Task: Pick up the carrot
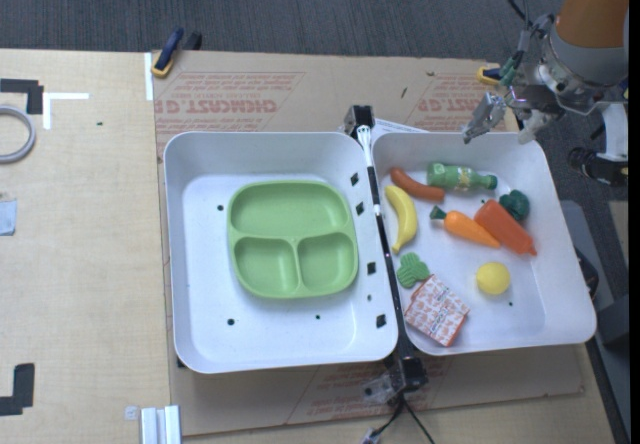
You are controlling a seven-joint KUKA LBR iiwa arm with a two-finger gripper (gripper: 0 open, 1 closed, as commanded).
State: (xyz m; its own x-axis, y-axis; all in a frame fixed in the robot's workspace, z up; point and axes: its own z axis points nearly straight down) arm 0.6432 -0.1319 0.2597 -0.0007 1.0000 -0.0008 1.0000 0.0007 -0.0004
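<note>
Camera view: one fixed look down on the worktop [90,262] and its two bins.
Arm: it reaches in from the right and hangs over the far edge of the right bin [560,327], by my reading parked clear of the toys so the pick can start from above.
Jaws: the gripper [487,118] sits at the bin's far rim with its fingers slightly spread, holding nothing.
Carrot: there are two orange pieces; the slim carrot [470,228] with a green stub lies mid-bin, touching a larger orange wedge [506,228] with a dark green top.
Right bin: also a banana [403,216], a sausage [416,186], a green bottle [460,176], a lemon [492,278], a small green piece [412,272] and a patterned packet [435,310].
Left bin: the left bin [190,312] holds a green tray [294,238] with three bare compartments.
Crowding: the wedge pressed against the carrot may, I judge, hamper a clean grip.
</note>
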